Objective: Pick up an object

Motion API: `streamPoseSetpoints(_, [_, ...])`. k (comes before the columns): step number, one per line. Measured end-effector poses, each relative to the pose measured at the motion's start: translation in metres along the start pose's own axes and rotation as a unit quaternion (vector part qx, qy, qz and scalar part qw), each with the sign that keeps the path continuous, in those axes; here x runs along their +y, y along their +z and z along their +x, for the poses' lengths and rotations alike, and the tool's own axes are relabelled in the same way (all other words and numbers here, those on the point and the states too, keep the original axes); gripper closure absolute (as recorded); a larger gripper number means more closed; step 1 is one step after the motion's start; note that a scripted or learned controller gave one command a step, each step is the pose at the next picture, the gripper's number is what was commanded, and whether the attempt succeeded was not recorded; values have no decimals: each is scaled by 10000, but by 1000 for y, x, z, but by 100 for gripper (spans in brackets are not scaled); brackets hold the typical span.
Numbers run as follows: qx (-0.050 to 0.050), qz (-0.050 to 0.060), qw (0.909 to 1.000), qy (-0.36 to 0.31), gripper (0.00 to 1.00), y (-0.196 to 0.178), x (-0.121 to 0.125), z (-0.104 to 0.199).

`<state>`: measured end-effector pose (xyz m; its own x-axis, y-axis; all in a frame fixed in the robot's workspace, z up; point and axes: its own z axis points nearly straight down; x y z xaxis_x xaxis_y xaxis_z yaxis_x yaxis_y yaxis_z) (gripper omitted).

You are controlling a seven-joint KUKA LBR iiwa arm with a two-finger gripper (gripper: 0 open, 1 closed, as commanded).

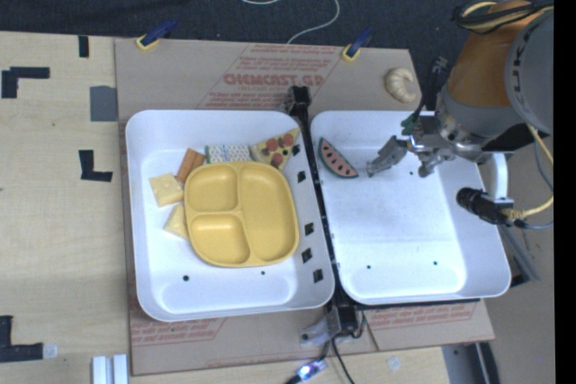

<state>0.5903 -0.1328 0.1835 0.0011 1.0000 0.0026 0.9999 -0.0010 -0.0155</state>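
A toy watermelon slice (pixel 337 159) lies at the back left of the right bin (pixel 409 238). My gripper (pixel 401 159) hangs over the back of that bin, just right of the slice and apart from it. Its fingers (pixel 385 157) are spread with nothing between them. In the left bin (pixel 153 220) a yellow divided plate (pixel 241 213) sits in the middle. Around the plate's back and left lie a pizza slice (pixel 277 147), a brown cracker (pixel 190 164), a patterned piece (pixel 226 154) and two pale yellow cheese pieces (pixel 166 190).
A beige lump (pixel 402 84) rests on the cardboard behind the right bin. Blue-and-yellow clips (pixel 157 33) pin the cardboard's back edge. A white cable (pixel 288 0) loops over the dark floor at the back. The arm's grey body fills the right side.
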Motion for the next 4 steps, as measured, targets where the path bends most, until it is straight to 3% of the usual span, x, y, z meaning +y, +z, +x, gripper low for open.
streamPoseSetpoints(1, [-9, -68, 10000, -14, 0, -8, 3, 0])
streamPoseSetpoints(3, [-21, -70, 10000, -20, 0, 101, 8, 6])
streamPoseSetpoints(4, [-17, -78, 10000, -19, 100, 88, 9, 7])
